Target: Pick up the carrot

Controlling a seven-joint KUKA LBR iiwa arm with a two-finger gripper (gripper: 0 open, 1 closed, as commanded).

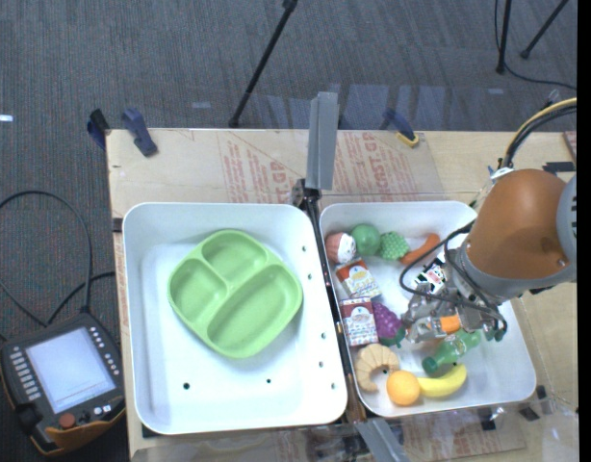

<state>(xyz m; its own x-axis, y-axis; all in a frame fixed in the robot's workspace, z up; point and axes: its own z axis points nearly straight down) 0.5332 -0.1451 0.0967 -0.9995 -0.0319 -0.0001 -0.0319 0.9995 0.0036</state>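
The carrot (423, 247) is a short orange stick lying at a slant near the back of the right bin (512, 378), with its bumpy green top (394, 246) pointing left. My gripper (436, 325) hangs under the orange wrist band, low over the middle of the right bin. It is well in front of the carrot and apart from it. Right beside the gripper lies a green bottle (448, 351) with an orange cap (451, 323). The wrist hides the bin's right side.
The right bin also holds a baseball (340, 248), a green ball (366, 239), two small cartons (358, 301), purple grapes (386, 321), a bagel (375, 366), an orange (403, 389) and a banana (443, 384). The left bin (146, 354) holds a green divided plate (236, 292).
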